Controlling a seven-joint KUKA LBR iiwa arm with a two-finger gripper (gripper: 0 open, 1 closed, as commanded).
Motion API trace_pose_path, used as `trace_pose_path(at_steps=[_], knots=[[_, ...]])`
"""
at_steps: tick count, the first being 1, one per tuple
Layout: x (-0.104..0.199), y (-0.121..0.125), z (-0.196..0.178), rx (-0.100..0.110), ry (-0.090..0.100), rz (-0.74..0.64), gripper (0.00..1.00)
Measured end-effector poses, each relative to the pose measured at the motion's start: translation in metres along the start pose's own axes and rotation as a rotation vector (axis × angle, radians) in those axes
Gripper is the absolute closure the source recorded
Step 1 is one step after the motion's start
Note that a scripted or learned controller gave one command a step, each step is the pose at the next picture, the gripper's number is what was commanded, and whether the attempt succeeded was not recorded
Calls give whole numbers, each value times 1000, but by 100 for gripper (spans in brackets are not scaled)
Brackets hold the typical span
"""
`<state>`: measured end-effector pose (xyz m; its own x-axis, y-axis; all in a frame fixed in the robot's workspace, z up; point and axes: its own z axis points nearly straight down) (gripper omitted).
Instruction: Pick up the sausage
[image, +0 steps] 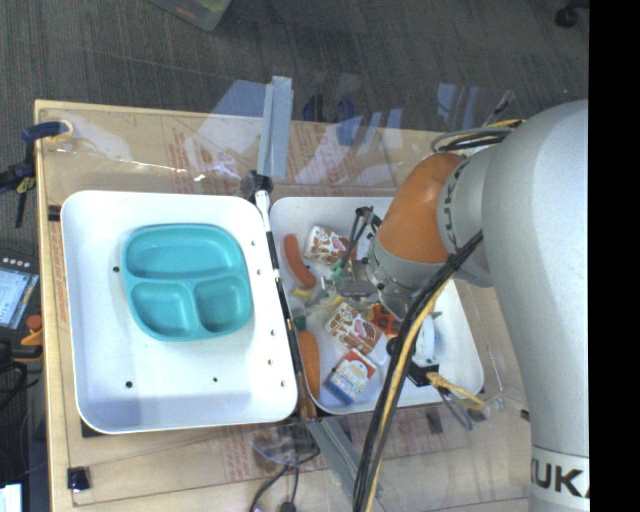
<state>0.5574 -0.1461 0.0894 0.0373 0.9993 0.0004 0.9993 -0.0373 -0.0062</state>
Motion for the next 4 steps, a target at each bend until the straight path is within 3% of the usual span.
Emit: trace_pose_path(at_steps=[1, 2, 3, 4], knots=[[30, 35, -2, -3, -3, -18, 0], [26, 76, -1, 3, 1, -10, 0], [12, 97, -2, 1, 0, 292, 0], [13, 97, -1, 2, 1, 292, 0]])
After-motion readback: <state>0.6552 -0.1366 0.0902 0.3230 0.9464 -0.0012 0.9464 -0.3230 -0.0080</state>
